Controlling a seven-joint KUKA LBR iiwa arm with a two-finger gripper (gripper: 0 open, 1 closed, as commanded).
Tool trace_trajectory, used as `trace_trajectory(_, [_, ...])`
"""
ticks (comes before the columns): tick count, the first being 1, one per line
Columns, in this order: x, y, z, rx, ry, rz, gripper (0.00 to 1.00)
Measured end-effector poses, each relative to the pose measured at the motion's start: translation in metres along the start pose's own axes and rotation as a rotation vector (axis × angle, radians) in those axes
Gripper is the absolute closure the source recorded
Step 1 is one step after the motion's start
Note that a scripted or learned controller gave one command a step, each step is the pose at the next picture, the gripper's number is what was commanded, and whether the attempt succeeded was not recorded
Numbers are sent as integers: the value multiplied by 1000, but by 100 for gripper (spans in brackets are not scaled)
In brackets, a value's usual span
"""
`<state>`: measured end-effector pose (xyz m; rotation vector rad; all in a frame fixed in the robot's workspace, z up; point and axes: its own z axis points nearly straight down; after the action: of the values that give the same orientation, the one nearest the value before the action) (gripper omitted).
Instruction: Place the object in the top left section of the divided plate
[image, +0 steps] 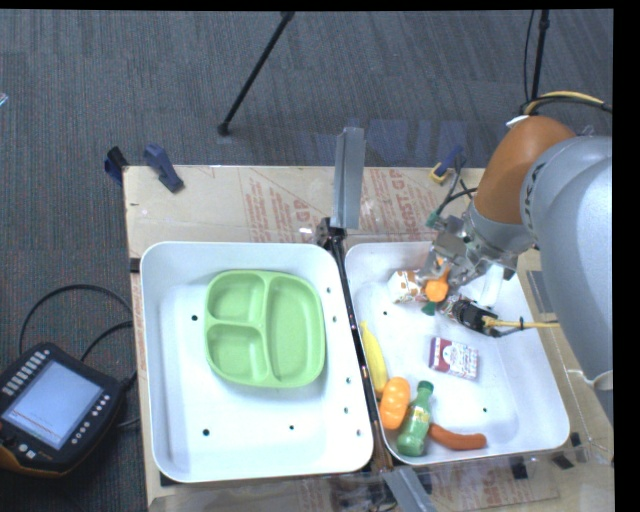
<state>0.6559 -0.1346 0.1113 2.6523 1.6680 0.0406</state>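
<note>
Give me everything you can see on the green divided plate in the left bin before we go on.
The green divided plate is a light green, plastic-looking tray, roughly square with rounded corners. Raised ridges split it into three sections: two smaller ones stacked on its left side and one long one on its right. It lies flat and upright on the floor of the left bin, toward the bin's upper middle, turned slightly askew. Nothing sits in any section, and only the bin touches it.
</note>
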Motion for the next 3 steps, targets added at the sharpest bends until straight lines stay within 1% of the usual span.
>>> trace_trajectory(1, [20, -11, -1, -18, -11, 337, 100])
trace_trajectory(2, [34, -30, 1, -28, -1, 624, 100])
trace_trajectory(3, [84, -59, -73, 18, -29, 732, 100])
